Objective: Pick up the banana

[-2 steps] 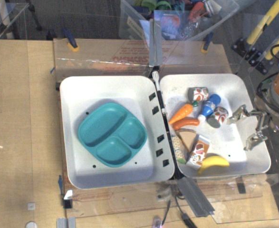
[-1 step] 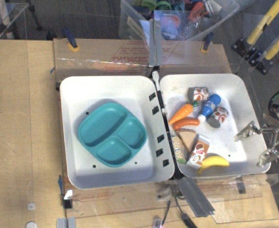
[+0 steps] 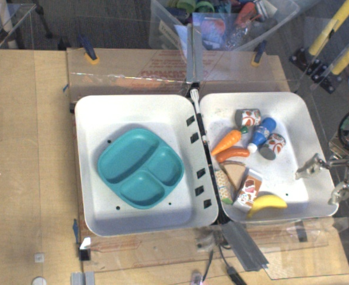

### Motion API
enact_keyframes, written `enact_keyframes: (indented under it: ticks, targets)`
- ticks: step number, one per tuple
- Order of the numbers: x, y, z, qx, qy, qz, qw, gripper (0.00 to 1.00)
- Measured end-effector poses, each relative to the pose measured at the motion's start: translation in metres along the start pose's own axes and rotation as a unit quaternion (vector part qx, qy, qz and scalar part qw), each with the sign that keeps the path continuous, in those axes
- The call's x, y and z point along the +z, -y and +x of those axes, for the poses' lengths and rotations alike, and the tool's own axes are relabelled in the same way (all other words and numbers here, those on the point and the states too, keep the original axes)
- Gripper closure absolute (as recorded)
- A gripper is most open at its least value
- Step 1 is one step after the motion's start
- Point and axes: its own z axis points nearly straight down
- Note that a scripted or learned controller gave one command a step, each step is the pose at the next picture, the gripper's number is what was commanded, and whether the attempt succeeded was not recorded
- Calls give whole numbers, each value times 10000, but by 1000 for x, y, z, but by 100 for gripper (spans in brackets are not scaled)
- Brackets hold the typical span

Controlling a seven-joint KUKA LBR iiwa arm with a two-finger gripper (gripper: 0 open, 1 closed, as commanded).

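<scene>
- Gripper (image 3: 320,166) at right bin's (image 3: 299,108) right rim, fingers spread, nothing btwn them.
- Banana (image 3: 268,203) lies at that bin's front edge, touching small carton (image 3: 248,192), well apart from gripper.
- Teal plate (image 3: 140,168) in left bin (image 3: 97,114).

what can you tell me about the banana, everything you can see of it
The banana is small, plain yellow and smooth, likely a plastic toy. It lies flat, gently curved, ends pointing down toward the near edge, in the near part of the right bin. Its left end touches or overlaps a small white and red carton. Nothing grips it.
</scene>
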Motion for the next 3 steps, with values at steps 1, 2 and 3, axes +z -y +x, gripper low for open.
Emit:
enact_keyframes:
  ticks: [1,2,3]
  targets:
    - [47,-2,0,-813,-16,-26,9967,0]
    - [8,-9,10,-2697,4,-15,9629,0]
    - [88,-20,-8,-3699,54,24,9290,0]
